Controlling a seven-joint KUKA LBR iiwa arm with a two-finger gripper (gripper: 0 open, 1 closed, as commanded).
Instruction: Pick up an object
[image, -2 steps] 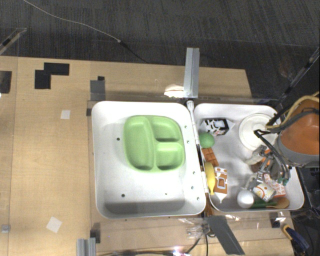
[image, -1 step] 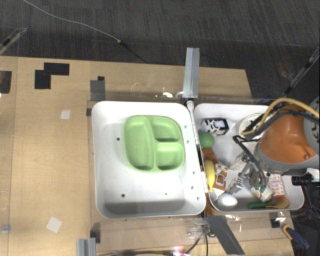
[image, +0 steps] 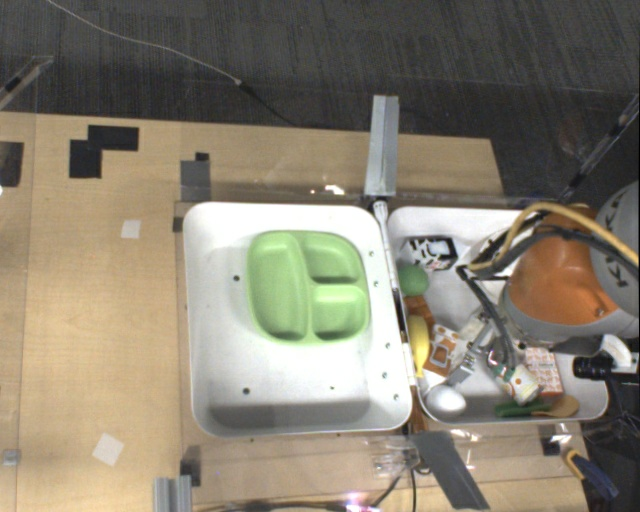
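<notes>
The right bin holds a heap of small objects. Among them are a green round item, a yellow banana-like piece, a black-and-white item, a white rounded object and a checkered box. My gripper hangs low over the middle of this bin, below the orange band, right beside a small orange-brown packet. Cables and the wrist hide part of the bin behind it. I see nothing clearly held.
The left bin carries a light green divided tray. A metal post stands at the back between the bins. More items, a small can and a brown piece, lie at the right bin's front right.
</notes>
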